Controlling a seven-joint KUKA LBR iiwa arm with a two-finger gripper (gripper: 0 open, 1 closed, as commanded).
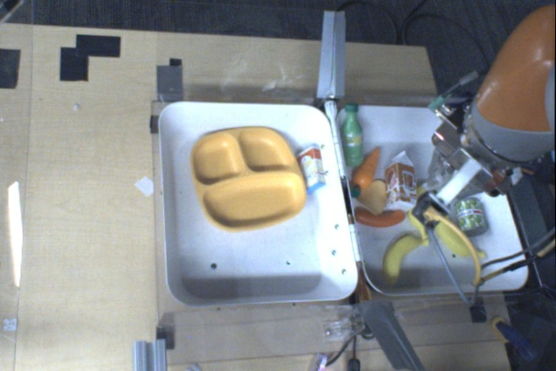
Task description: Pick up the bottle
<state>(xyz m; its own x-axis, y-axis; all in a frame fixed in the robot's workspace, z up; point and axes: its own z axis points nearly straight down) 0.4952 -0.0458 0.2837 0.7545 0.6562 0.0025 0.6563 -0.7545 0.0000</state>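
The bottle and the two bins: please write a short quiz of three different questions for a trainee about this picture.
1. True or false: the green bottle lies in the left bin, on the yellow tray.
2. Which thing is nearest to the end effector? A) the banana B) the small can C) the yellow tray
3. Fill in: the bottle lies against the ____ wall of the right bin, just above the carrot.

Key: 1. False, it lies in the right bin. 2. A. 3. Left, beside the divider between the bins.
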